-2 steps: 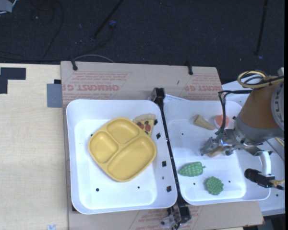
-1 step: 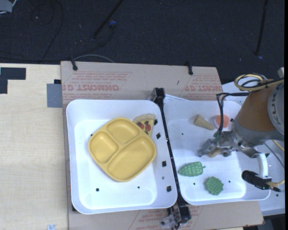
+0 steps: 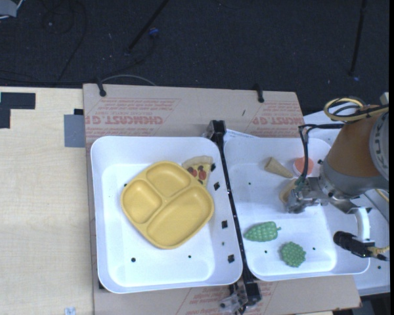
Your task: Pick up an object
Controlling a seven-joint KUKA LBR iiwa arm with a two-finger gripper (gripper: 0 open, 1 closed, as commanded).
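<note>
A tan wedge lies in the right bin, near its back. The gripper is low just beside it; its opening cannot be told. Two green toys lie nearer the front.

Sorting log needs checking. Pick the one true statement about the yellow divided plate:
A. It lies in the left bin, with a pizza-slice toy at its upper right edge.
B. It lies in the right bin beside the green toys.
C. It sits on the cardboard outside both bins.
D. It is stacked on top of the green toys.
A: the yellow divided plate lies in the left bin, with the pizza-slice toy at its upper right edge; the green toys lie in the right bin.
</note>
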